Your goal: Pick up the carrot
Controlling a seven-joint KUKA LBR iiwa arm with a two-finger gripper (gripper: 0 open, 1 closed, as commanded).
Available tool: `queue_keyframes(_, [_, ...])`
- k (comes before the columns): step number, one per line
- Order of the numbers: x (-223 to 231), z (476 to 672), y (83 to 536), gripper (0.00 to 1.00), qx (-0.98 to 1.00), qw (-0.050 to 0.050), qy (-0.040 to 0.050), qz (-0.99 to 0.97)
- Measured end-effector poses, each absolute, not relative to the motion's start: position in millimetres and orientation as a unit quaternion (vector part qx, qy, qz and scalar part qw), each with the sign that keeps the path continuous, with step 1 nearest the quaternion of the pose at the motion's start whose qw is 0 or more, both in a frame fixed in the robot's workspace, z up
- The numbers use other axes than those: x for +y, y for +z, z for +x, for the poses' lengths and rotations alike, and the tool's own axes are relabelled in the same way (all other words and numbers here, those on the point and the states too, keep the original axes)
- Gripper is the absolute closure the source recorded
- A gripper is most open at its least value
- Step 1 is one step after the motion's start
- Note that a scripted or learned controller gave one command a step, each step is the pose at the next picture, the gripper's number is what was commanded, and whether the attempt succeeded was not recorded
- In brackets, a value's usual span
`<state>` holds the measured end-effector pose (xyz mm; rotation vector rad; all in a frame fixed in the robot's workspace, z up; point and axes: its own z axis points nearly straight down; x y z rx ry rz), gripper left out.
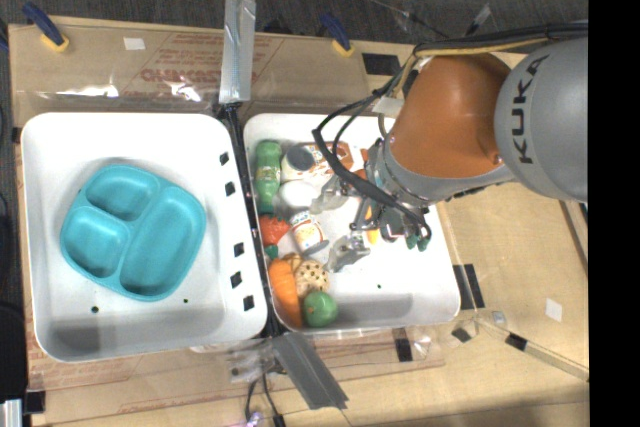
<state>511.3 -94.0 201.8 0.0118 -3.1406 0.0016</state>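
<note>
**Inspector A:** While the arm (470,130) reaches in from the right over the right bin (420,300), we record the claw (345,225) hanging low above the clutter along that bin's left wall; we cannot tell its state, since wrist and cables mask it.

**Inspector B:** And the carrot (283,283)?

**Inspector A:** We take the orange piece at the near left corner of the right bin for it. It lies against the dividing wall, touching a green ball-shaped item (320,308) on its near side. The claw sits just beyond it, not over it, and nothing shows between its tips.

**Inspector B:** We judge the items are heaped along the left wall as though tipped in, so the carrot is hemmed on two sides.

**Inspector A:** Agreed. Other goods: a green bottle-like piece (267,173) further back, and a small jar (308,233) just beside the claw. In the left bin (60,325) rests a teal divided plate (133,230), well apart.

**Inspector B:** Obstructions, in our judgement: the wall, the green ball-shaped item and the small jar leave little room for a clean approach
</note>
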Motion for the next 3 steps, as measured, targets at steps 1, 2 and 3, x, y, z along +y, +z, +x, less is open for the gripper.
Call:
queue_keyframes(1, [-90, 498.2, 98, 0.00, -1.000, 0.003, -0.0006, 0.022])
queue_keyframes(2, [-89, 501.9, 111, 1.00, -1.000, -0.001, 0.0002, 0.026])
queue_keyframes(3, [-99, 530.8, 276, 1.00, -0.994, -0.006, 0.0021, 0.109])
